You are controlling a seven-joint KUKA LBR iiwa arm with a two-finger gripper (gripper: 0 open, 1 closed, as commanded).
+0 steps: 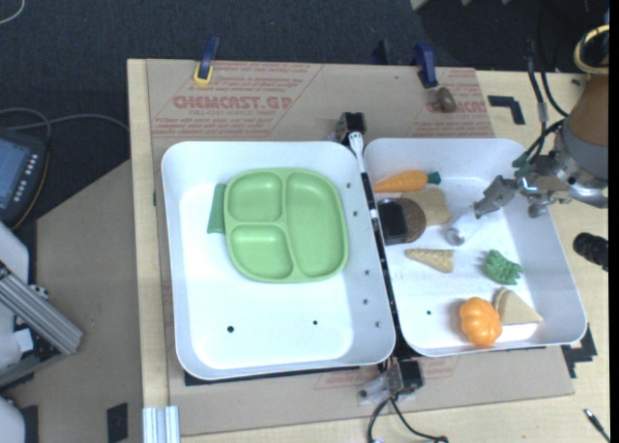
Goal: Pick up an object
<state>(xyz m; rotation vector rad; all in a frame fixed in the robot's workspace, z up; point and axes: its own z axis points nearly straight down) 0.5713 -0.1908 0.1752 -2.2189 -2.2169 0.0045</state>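
Two white bins are sitting side by side on the bench. The left bin (193,238) is holding a green divided plate (286,224), which is lying flat toward the bin's upper half.

The right bin (551,267) is where all the small stuff is sitting. An orange carrot (402,181) is lying near the bin's top left, and just below it a dark round brush-looking thing (400,220) is resting against the left wall, next to a tan flat piece (434,206). A cone-shaped yellowish piece (430,258) is lying near the middle, a little green leafy bit (502,266) is sitting to its right, and down at the bottom an orange pumpkin-ish toy (480,321) is touching a pale wedge (515,307).

The arm is reaching in from the right, and its gripper (495,195) is hanging over the upper right part of the right bin, pointing left. Can't tell from this angle how the end effector is set, honestly. Nothing is visibly sitting in it, and all the objects are lying down in the bin. A small grey bit (453,234) is lying just below the tip.
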